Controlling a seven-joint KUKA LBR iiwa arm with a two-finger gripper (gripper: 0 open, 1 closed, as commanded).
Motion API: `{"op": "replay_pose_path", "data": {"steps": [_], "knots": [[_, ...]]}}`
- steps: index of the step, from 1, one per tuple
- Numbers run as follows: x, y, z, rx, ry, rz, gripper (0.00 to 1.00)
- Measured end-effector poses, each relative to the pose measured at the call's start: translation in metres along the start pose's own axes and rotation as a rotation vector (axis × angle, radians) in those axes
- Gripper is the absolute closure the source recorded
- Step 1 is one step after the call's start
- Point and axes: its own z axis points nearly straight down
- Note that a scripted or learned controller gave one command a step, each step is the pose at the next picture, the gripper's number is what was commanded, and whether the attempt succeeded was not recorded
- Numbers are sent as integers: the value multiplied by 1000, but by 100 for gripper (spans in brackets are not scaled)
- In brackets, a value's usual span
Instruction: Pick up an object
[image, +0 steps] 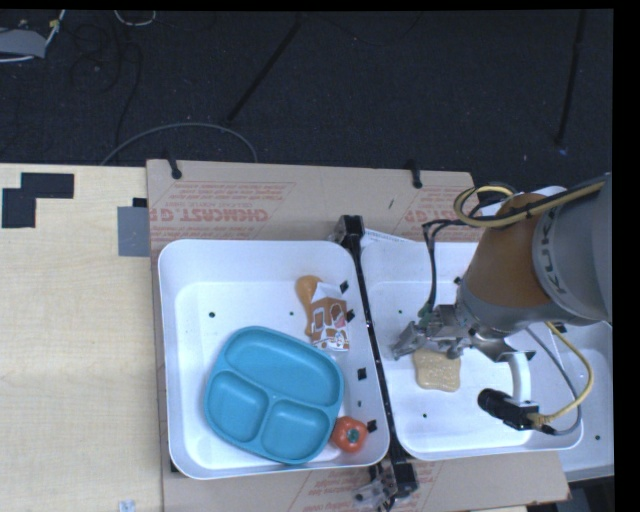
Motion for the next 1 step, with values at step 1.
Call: {"op": "replay_pose_path", "data": {"steps": [1], "knots": [[-2, 1, -13, -2, -1, 7, 100]]}}
